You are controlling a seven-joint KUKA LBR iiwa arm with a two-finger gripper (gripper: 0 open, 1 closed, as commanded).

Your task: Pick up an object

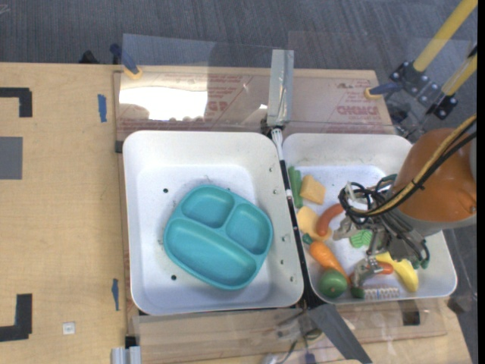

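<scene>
Hovering in the right bin [436, 279], the gripper [369, 268] has an unreadable grip.

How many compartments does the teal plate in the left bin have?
3. The teal plastic divided plate in the left white bin has two smaller compartments along its upper side and one long compartment along its lower-left side. None appear hidden.

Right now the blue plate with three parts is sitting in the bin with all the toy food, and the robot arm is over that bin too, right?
Not quite. The camera view shows the blue plate alone in the left bin. The toy food, such as the carrot, lies in the right bin. The gripper is over that right bin, as you said.
</scene>
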